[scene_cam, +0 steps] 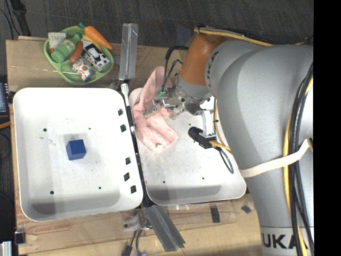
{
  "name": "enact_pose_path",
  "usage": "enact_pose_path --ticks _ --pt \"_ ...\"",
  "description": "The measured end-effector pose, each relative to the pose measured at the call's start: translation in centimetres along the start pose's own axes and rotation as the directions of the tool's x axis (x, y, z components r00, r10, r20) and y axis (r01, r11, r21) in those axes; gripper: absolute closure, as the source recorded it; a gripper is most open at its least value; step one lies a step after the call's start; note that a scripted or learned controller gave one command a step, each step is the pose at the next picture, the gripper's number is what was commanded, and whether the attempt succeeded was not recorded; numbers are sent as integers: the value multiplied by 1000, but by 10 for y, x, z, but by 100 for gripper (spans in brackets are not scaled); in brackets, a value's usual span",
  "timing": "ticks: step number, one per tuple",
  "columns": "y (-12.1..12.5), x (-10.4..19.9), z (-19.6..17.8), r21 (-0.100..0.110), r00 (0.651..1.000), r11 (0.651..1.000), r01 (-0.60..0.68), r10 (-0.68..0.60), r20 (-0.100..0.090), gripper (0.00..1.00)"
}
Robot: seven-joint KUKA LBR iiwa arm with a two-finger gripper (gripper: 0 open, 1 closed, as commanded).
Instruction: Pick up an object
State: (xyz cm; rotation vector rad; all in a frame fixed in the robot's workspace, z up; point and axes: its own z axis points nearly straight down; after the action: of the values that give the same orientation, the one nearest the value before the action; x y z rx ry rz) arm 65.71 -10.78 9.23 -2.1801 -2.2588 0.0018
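Observation:
A pink cloth (154, 119) lies crumpled in the right bin (186, 191), against its left wall and far corner. My gripper (160, 104) is down on the upper part of the cloth, its metal fingers pressing into the folds. Whether cloth is pinched between them cannot be made out. A blue cube (76, 149) sits alone in the left bin (32, 196), left of centre.
A green bowl (64, 73) with toy vegetables and small packets stands on the bench beyond the left bin. The arm's grey body covers the right bin's right side. The divider between the bins carries small black clips.

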Motion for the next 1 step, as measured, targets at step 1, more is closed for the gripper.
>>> enact_pose_path --ticks 1 --pt "0 0 0 0 1000 1000 0 0 0 0"
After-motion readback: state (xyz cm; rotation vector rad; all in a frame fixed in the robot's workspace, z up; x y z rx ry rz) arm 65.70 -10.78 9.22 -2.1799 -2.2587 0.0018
